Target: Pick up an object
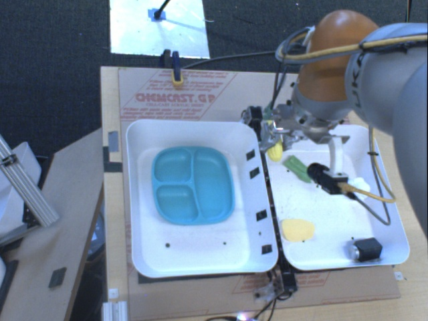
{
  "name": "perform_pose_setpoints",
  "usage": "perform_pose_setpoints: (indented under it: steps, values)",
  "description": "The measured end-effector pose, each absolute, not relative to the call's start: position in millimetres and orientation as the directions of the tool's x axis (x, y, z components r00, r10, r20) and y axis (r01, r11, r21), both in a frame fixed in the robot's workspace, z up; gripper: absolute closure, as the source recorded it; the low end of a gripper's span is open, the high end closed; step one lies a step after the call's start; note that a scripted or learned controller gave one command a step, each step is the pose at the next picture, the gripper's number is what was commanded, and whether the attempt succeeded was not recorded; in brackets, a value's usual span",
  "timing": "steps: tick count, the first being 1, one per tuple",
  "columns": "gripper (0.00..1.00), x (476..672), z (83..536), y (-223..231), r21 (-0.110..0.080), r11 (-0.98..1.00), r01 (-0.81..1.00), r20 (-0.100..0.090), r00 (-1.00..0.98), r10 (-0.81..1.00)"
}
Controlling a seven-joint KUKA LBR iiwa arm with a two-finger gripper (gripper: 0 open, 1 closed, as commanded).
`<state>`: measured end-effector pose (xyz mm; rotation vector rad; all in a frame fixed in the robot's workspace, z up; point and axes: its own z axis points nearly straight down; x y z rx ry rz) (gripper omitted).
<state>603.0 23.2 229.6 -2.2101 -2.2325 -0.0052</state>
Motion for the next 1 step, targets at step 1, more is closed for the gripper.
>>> perform_pose_setpoints:
  steps: [1]
  values:
    - [1.00,594.8,235.5,78.1,0.001,0.010,1.000,0.002,-0.010,1.000]
